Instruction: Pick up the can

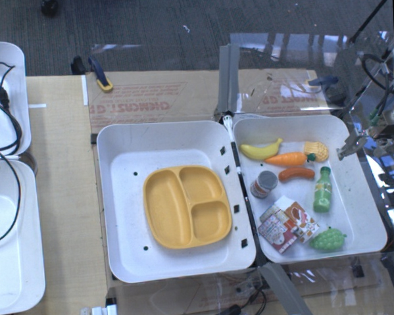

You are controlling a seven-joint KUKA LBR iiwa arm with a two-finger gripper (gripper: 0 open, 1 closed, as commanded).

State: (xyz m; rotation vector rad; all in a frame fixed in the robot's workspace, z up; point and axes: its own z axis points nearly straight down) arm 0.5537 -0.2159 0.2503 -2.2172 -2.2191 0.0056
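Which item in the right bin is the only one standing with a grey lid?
The can, by the bin's left wall. Grey top, brown side, just below the banana and left of the sausage. The bottle is green.

We see a can [264, 183] with a dull grey metal lid, a yellow divided plate [186, 205] of smooth matt plastic, glossy white plastic bins [121, 210], a shiny green plastic bottle [322, 190], and printed paper cartons [287, 225].

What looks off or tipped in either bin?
The can lies on its side at the right bin's left wall, and the green bottle lies flat too. Nothing looks spilled or damaged. The yellow tray sits slightly askew.
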